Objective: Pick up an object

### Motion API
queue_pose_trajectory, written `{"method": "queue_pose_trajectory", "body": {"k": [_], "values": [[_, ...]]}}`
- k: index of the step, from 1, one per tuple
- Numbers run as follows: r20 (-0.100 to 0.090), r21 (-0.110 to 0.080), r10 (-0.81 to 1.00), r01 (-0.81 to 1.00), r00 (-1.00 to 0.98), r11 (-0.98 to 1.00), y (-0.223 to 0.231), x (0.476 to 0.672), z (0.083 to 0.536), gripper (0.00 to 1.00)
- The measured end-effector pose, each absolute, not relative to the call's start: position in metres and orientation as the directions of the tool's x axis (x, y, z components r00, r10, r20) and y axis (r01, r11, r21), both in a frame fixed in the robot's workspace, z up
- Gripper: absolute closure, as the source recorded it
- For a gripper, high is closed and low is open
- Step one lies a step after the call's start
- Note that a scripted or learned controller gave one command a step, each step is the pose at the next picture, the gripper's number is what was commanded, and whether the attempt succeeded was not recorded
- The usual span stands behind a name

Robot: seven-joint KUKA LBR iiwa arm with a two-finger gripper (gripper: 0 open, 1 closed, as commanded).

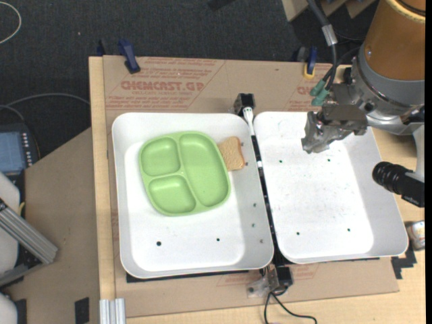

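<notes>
The flat tan cracker-like slab point(233, 153) lies in the left white bin point(135, 241), touching the green three-compartment plastic plate point(183, 172); it looks light, stiff and brittle, best pinched across its short edges, while the gripper point(316, 142) hangs over the right white bin point(337, 208).

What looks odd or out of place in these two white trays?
Nothing is spilled or broken. The one slightly odd thing is the tan cracker-like piece: it lies tucked against the right rim of the green divided plate in the left bin, outside the compartments. The gripper hovers over the right bin, away from both.
</notes>
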State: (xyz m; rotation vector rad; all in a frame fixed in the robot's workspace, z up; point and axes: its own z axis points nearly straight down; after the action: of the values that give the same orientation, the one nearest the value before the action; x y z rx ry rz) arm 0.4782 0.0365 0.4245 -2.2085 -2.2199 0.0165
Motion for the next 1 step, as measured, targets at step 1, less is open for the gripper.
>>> {"method": "queue_pose_trajectory", "body": {"k": [1], "values": [[-0.001,-0.009,1.000,1.000,0.004,-0.004,0.0080,0.4786,0.3638,1.00]]}}
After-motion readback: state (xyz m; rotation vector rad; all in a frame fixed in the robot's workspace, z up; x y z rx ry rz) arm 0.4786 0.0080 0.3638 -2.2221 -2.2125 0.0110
